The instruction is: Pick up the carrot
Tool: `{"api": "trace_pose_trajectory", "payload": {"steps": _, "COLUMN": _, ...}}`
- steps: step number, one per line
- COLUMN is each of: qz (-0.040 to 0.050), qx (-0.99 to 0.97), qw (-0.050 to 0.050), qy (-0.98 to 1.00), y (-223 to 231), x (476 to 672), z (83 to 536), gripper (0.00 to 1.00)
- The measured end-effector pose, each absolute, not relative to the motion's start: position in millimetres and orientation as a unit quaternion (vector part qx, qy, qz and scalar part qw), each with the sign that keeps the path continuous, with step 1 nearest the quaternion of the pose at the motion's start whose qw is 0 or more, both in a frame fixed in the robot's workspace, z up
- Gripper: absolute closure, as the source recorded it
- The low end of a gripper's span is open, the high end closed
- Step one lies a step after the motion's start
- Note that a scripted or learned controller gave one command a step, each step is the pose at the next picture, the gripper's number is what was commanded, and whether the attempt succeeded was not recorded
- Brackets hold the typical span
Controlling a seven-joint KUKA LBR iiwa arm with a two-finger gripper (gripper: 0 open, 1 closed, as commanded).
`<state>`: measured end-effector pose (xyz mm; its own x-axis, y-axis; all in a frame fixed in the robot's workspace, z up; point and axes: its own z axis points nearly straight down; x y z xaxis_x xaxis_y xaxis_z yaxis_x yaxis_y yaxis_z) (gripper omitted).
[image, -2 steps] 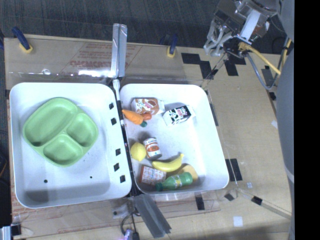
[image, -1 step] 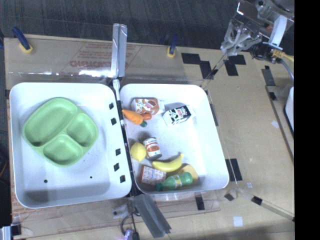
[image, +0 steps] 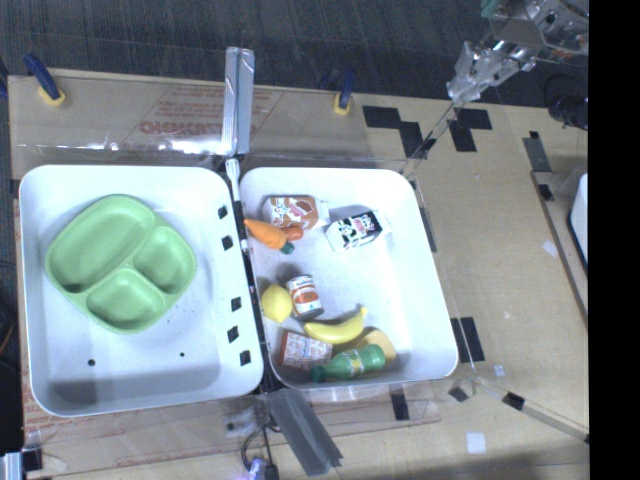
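One carrot (image: 268,233), one banana (image: 335,328), one lemon (image: 276,302) share the right bin (image: 425,268).

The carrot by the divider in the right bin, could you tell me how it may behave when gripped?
The carrot looks like a smooth, tapered toy, so it is probably stiff and light. Its rounded body may roll or slip between fingers. It lies close to the orange packet, which could get nudged.

Orange carrot (image: 266,232), perhaps green-tipped
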<state>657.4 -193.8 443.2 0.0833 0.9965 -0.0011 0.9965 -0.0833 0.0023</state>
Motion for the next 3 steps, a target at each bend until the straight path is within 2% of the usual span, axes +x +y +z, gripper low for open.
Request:
{"api": "trace_pose_trajectory", "payload": {"steps": 2, "qz": 0.0002, "qx": 0.598, "qw": 0.002, "qy": 0.802, "y": -207.7, "x": 657.7, "z": 443.4, "gripper": 1.0}}
{"api": "trace_pose_trajectory", "payload": {"steps": 3, "qz": 0.0, "qx": 0.595, "qw": 0.003, "qy": 0.803, "y": -206.0, "x": 658.6, "z": 454.7, "gripper": 1.0}}
